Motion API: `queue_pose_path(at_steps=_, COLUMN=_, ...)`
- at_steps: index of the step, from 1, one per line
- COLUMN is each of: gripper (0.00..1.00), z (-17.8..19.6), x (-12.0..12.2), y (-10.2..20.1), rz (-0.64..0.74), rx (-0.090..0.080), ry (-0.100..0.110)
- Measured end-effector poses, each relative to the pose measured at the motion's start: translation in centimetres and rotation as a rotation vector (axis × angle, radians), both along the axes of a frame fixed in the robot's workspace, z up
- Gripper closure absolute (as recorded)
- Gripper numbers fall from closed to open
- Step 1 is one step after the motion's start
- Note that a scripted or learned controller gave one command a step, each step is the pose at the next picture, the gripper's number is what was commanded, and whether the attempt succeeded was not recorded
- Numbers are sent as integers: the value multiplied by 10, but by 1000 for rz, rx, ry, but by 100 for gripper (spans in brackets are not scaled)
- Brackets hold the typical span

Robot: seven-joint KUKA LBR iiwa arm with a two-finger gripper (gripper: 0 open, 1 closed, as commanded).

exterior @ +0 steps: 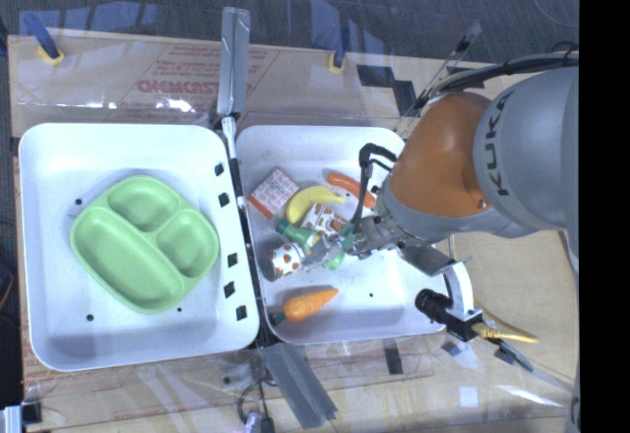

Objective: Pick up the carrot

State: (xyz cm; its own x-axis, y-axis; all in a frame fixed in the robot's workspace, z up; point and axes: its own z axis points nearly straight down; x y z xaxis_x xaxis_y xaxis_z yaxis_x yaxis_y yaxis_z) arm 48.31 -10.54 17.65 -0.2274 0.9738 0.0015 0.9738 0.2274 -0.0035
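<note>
End effector [346, 242] sits low in the right bin [394, 323], amid a cluster of small items near the bin's center; its open/closed state can't be told from this angle, w/ the grey arm [512, 155] and its orange band [443, 165] covering much of that side. The carrot [309, 303] lies flat on the bin floor near the front wall, orange, tapered end pointing right, apart from the end effector and not in contact w/ it. Around the tool: a yellow banana [317, 199], a red-and-white box [274, 191] toward the divider, a small red-and-white can-like item [285, 262] on its side, plus a second orange-red piece [345, 183] farther back, too small to identify. Left bin [49, 224] carries a green three-compartment tray [145, 242], set at a slant. Both bins rest side by side on the counter [148, 77], which is covered w/ clear plastic sheeting.
</note>
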Motion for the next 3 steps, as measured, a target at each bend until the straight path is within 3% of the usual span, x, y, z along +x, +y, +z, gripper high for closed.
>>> queue_pose_path(at_steps=1, gripper=0, z=-85, x=-7, y=-3, rz=217, rx=2, ry=0)
queue_pose_path(at_steps=2, gripper=100, z=-75, x=-7, y=-4, rz=221, rx=1, ry=-1)
queue_pose_path(at_steps=3, gripper=0, z=-75, x=-7, y=-4, rz=221, rx=1, ry=-1)
